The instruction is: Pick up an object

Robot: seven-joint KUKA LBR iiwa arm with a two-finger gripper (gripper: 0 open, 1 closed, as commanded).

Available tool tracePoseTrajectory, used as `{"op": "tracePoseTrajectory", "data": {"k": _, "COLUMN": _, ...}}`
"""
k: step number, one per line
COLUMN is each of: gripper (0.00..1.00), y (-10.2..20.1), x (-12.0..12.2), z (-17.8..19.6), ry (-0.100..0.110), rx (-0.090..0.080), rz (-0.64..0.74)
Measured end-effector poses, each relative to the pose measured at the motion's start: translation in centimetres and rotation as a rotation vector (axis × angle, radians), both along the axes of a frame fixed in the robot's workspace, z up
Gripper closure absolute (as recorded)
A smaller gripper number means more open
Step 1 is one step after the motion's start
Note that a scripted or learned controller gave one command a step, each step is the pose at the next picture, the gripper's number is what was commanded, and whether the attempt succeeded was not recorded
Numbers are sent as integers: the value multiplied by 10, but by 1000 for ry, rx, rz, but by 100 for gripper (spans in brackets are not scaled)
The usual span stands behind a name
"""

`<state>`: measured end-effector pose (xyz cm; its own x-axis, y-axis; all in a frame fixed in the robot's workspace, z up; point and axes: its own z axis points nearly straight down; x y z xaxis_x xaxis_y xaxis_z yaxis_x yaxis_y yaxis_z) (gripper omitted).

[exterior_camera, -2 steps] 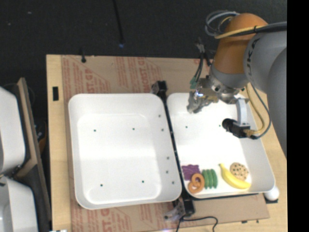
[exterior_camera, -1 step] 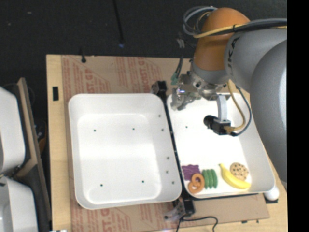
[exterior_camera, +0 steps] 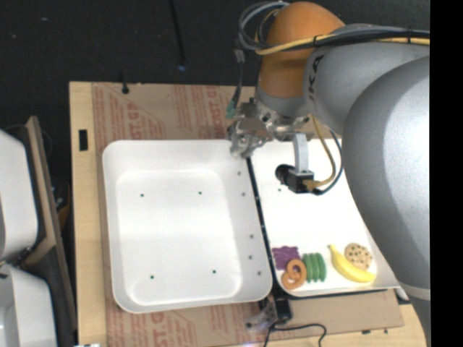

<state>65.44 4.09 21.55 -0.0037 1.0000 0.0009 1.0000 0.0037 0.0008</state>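
Objects for picking all lie in the right bin [exterior_camera: 340, 194], bunched at its near edge: a purple bunch of toy grapes [exterior_camera: 286, 255], an orange ring [exterior_camera: 294, 274] just in front of it, a green ribbed piece [exterior_camera: 315, 266] beside the ring, a yellow banana [exterior_camera: 350, 267] further from the grapes, and a speckled biscuit [exterior_camera: 357, 253] resting against the banana. None of them is lifted.

By my reading the task sits at its opening step, the approach. The tool [exterior_camera: 246, 140] hangs over the far end of the wall between the two bins, well apart from the grapes and their neighbours, and nothing shows between its fingers. Whether it is apart or together I cannot tell; it appears as a dark tangle of metal under the orange band [exterior_camera: 293, 53].

The next move probably calls for travel toward the near edge of the right bin, then a descent on one piece. The items crowd each other, so a clean grasp may need the outermost one, perhaps the banana.

The grey arm [exterior_camera: 383, 121] covers the far side of the right bin. A small black part [exterior_camera: 293, 177] on a cable hangs above the bin floor; its purpose is unclear. The left bin [exterior_camera: 119, 194] carries only small dark dots.
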Motion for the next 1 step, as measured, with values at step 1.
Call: {"op": "tracePoseTrajectory", "data": {"k": 1, "gripper": 100, "y": 45, "x": 14, "z": 6, "ry": -1, "rx": 0, "rz": -1}}
